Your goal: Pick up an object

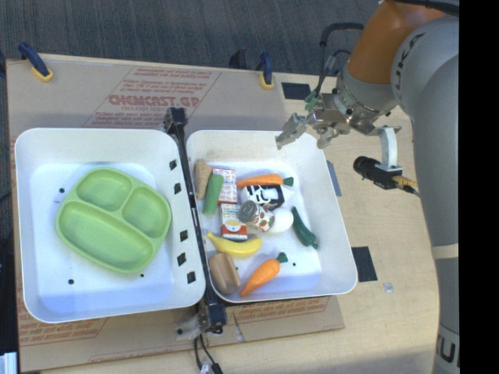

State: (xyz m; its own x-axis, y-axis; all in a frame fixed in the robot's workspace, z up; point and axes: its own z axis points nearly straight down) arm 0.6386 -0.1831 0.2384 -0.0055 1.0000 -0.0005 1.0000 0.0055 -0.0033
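Note:
The right bin (pixel 337 232) holds a heap of toy food: an orange carrot (pixel 261 181) at the back, a second carrot (pixel 261 275) at the front, a yellow banana (pixel 235 245), a green cucumber (pixel 211 193), a dark green vegetable (pixel 304 228), a small red and white carton (pixel 226 185) and a brown bread roll (pixel 224 273). My gripper (pixel 301 138) hangs above the bin's back right rim, behind the heap. It is open, with nothing between its fingers.
The left bin (pixel 31 178) holds a green divided plate (pixel 115 218). A black divider (pixel 184 185) runs between the two bins. Blue and yellow clamps (pixel 35 62) hold the cardboard at the bench's back edge. The arm fills the upper right.

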